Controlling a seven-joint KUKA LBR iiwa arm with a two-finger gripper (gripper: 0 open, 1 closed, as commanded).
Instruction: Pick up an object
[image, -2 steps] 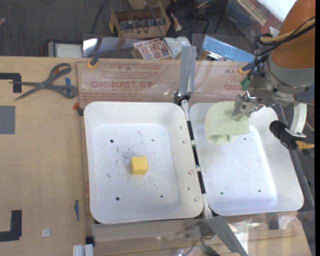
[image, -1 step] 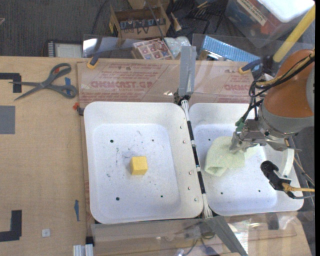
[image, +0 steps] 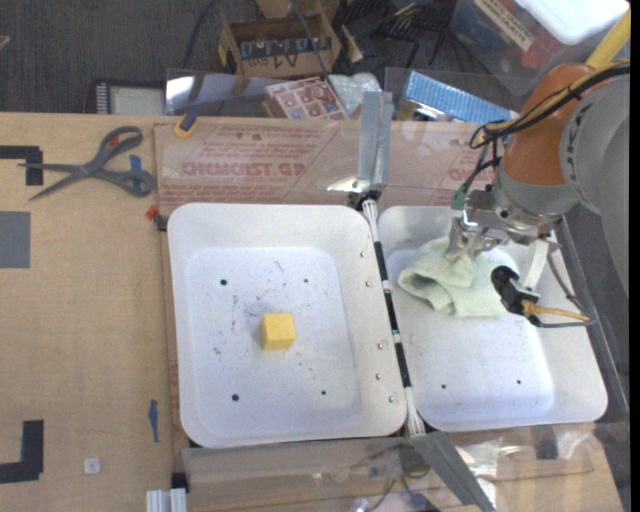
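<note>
A pale green cloth lies crumpled in the upper part of the right bin. My gripper hangs right over the cloth's upper edge, touching or nearly touching it where the fabric rises toward it. A small yellow cube sits alone near the middle of the left bin, far from the gripper.
Scissors with blue-grey handles lie on the wooden bench to the left of the bins. A cardboard sheet and a metal post stand behind the bins. A ridge separates the two bins.
</note>
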